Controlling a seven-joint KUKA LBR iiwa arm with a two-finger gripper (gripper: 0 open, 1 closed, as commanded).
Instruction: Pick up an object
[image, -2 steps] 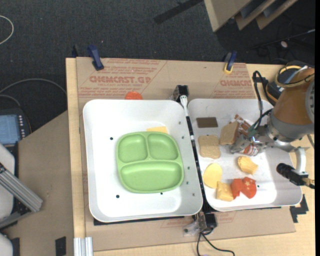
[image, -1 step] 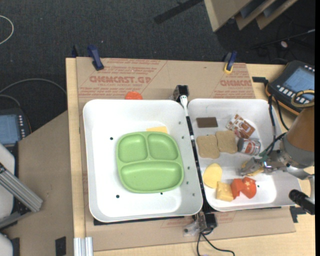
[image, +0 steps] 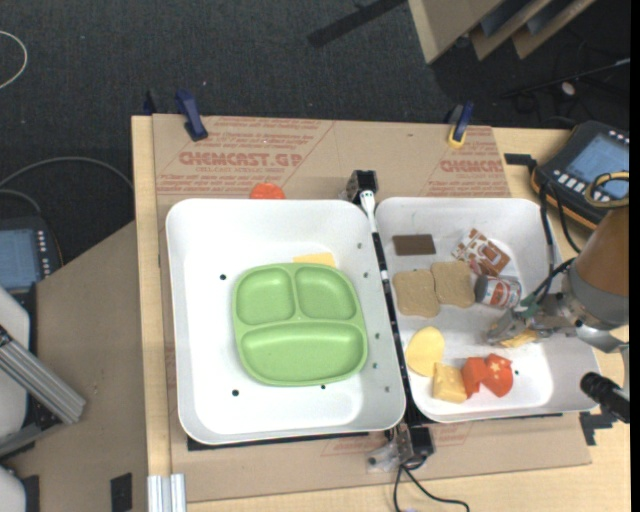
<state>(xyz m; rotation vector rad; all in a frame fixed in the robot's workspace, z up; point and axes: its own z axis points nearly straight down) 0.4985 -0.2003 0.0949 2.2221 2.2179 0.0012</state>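
The right bin (image: 450, 206) holds several small toy foods: a dark brown bar (image: 413, 245), two tan bread slices (image: 415, 292), a red-and-white packet (image: 482, 252), a small can (image: 495, 292), a round yellow piece (image: 426, 350), an orange-yellow wedge (image: 449, 383) and a red tomato-like piece (image: 489, 373). My gripper (image: 512, 330) is low over this bin's right side, just below the can and above the red piece. A small yellowish bit shows at its tip. The grey arm (image: 605, 275) comes in from the right edge.
The left bin (image: 200, 300) holds a green divided plate (image: 298, 325) with a pale yellow slice (image: 315, 260) behind it. An orange object (image: 266, 191) lies beyond that bin. Blue clamps (image: 190, 113) grip the board's far edge. A pendant (image: 590, 170) sits at the right.
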